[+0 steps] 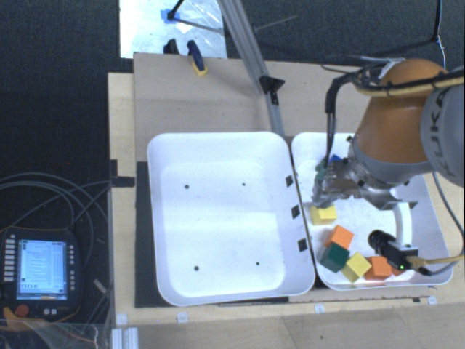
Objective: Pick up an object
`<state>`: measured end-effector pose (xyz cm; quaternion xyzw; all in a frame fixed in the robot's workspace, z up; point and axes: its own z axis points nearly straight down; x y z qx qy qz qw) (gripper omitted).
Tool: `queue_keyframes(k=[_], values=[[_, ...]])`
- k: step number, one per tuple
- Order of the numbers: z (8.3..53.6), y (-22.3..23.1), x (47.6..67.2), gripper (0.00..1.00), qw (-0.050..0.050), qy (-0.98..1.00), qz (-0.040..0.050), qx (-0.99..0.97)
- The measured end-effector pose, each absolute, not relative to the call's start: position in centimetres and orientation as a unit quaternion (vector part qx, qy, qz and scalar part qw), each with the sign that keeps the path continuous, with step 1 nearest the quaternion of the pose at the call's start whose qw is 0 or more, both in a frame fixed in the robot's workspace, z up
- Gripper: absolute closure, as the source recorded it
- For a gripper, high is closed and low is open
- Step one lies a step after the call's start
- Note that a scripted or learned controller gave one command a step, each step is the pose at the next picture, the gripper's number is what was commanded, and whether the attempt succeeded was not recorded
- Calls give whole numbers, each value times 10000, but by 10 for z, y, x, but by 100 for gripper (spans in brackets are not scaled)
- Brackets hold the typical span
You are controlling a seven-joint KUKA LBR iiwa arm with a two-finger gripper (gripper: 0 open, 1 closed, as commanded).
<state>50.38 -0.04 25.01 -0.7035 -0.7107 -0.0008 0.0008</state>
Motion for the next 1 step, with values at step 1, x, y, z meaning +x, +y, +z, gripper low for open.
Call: queue_keyframes(k=[1], values=[[240,50,506,100,8,-7106,-7,-7036]])
